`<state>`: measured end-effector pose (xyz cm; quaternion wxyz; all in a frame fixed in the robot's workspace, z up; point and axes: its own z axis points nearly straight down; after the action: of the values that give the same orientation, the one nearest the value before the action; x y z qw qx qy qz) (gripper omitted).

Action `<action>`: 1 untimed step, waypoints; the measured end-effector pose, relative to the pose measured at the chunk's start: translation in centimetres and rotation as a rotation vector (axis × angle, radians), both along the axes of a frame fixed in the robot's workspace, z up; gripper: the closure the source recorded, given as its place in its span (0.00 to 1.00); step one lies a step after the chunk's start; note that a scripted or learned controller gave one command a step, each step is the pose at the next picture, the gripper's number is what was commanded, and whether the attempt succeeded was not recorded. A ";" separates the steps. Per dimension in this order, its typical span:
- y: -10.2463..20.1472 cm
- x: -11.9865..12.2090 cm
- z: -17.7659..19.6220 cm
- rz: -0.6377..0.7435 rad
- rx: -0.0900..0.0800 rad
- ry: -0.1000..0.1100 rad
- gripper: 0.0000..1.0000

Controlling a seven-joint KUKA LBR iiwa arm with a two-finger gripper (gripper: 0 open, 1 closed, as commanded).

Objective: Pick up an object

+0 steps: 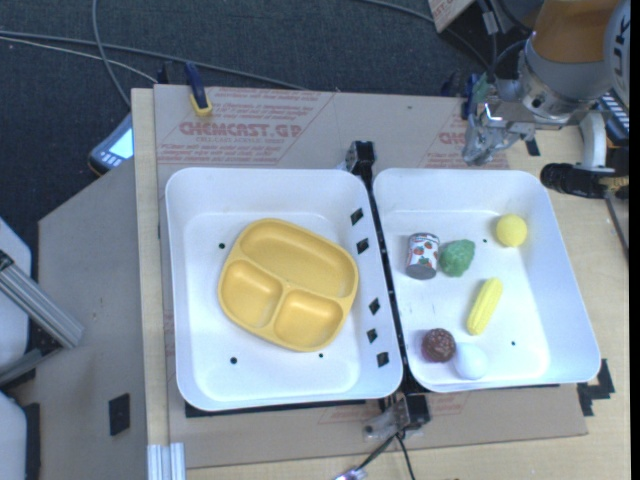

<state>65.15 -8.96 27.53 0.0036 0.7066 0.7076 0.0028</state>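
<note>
Overhead, 2 shallow white bins of smooth, glossy plastic sit side by side on a brown cardboard sheet (pixel 300 118) printed with red lettering, which covers the desk (pixel 610 268). Within the left bin (pixel 190 298) lies a yellow tray (pixel 288 284), matte, rounded at its corners and moulded into 3 compartments. Across the right bin (pixel 560 278) are scattered small things: a round yellow ball (pixel 511 230), a lumpy green piece (pixel 457 258), a short can (pixel 422 255) with a printed label lying beside and touching the green piece, a ridged yellow corn cob (pixel 484 305), a dark reddish knobbly ball (pixel 438 344), and a pale white lump (pixel 470 362) that nearly melts into the bin's wall, so its outline is hard to make out. Up at the top right, the grey arm with its orange band (pixel 575 8) is cut off by the frame edge. Its metal fingers (pixel 482 138) hang over the cardboard just beyond the right bin's far rim, well apart from every object in it; they are small and blurred against the print, and I cannot tell whether they are spread or pressed together.
</note>
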 end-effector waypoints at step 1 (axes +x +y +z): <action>5.4 -1.5 -0.5 0.004 0.003 0.011 1.00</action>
<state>63.67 -3.51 27.06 -0.0017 0.7052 0.7090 0.0000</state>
